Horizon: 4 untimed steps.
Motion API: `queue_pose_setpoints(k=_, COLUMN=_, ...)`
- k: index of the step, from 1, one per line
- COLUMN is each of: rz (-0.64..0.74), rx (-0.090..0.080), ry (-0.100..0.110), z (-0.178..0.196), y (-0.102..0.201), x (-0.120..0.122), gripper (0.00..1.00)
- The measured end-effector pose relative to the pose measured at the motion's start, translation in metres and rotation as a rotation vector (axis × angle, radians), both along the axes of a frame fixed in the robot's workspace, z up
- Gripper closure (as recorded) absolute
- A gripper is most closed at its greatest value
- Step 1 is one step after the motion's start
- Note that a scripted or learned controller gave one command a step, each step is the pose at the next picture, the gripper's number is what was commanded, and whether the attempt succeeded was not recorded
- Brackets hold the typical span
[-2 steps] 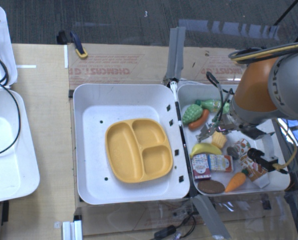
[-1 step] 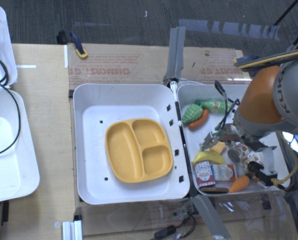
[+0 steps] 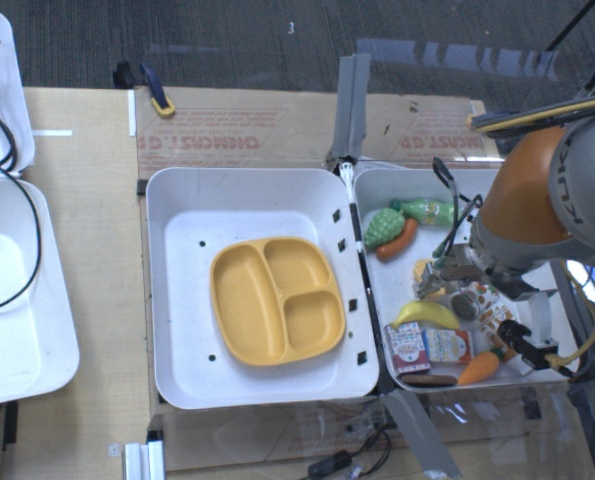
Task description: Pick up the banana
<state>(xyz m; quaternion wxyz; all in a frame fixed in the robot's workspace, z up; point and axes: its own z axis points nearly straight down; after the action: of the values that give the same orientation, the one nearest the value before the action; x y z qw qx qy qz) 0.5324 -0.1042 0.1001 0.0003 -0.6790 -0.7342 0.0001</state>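
The claw (image 3: 451, 276) hung just above the banana (image 3: 429, 314), but I could not tell if it was apart or together. The boxes (image 3: 427, 348) and carrot (image 3: 477, 368) lay close below, so it might grab one by mistake.

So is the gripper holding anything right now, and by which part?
It cannot be told. The gripper sits low in the right bin just above the banana, but the wrist hides whether anything is gripped.
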Motion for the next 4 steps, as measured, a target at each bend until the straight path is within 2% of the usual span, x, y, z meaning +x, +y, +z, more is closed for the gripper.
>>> queue_pose_setpoints(k=1, rz=-0.179, rx=-0.003, ry=0.000, z=0.144, y=0.039, x=0.019, gripper=1.00)
queue_pose_setpoints(k=2, rz=-0.287, rx=-0.001, ry=0.004, z=0.060, y=0.001, x=-0.042, gripper=1.00)
queue_pose_setpoints(k=3, rz=-0.287, rx=-0.001, ry=0.003, z=0.060, y=0.001, x=-0.042, gripper=0.00)
queue_pose_setpoints(k=4, rz=-0.171, rx=0.000, ry=0.000, z=-0.008, y=-0.012, x=-0.041, gripper=0.00)
